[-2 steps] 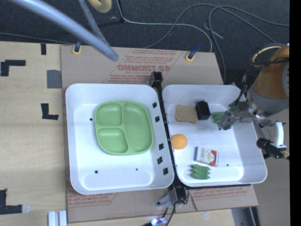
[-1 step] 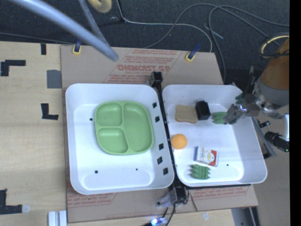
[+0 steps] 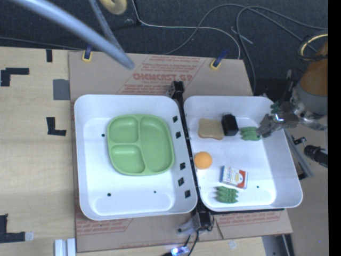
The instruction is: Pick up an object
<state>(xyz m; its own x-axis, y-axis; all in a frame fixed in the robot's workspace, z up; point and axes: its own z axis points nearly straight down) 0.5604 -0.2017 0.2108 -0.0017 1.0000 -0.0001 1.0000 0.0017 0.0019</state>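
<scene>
Pincer (image 3: 265,127) at right of frame, its state indiscernible, poised just beside the small green leafy plastic toy (image 3: 249,134) in the right-hand shallow white bin (image 3: 287,196); nothing lifted yet.

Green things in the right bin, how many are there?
2. One green item lies near the bin's far right side, next to the end effector. The other green item lies near the front edge, below the small box.
</scene>
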